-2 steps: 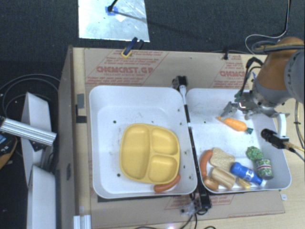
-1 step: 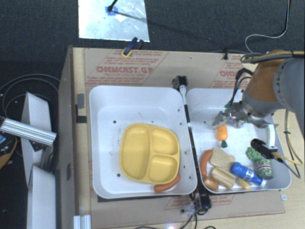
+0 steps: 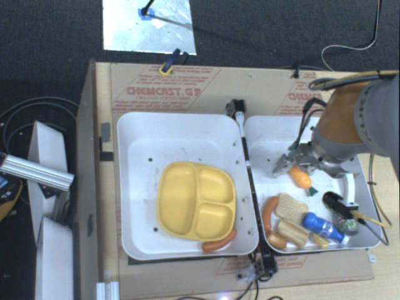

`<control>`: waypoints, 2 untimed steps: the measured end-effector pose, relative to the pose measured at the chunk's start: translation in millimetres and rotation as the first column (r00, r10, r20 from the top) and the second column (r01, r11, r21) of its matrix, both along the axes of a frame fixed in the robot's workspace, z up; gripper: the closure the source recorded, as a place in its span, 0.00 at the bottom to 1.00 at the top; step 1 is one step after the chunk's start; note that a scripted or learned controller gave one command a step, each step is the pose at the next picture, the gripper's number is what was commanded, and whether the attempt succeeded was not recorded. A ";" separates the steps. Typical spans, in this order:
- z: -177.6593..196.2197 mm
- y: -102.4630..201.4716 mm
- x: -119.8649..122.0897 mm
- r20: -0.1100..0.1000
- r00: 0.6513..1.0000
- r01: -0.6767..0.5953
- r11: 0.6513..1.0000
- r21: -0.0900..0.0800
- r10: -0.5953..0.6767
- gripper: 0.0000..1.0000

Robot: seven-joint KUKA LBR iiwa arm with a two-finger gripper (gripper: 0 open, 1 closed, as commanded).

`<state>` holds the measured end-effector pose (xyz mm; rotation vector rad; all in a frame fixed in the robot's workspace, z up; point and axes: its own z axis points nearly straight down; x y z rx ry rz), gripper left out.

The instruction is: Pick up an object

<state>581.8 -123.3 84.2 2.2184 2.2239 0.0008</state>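
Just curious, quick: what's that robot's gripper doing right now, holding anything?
Gripper: open or shut cannot be told; it sits beside the orange carrot.

The grey arm (image 3: 375,114) reached in from the right, its orange band (image 3: 337,117) above the wrist, with the gripper (image 3: 289,163) lowered and angled leftward.

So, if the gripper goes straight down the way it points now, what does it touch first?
Most likely the small orange carrot-like toy, which lies just beside and below the gripper in the right bin. Depth is hard to judge from this slanted view, so it could instead land on the bin floor next to it.
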 end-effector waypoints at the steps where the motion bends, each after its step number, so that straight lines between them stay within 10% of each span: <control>1: 10.6 -0.5 0.8 0.002 1.000 0.000 1.000 0.000 0.000 1.00; 2: 101.2 84.0 2.4 0.003 1.000 -0.002 1.000 0.001 0.002 1.00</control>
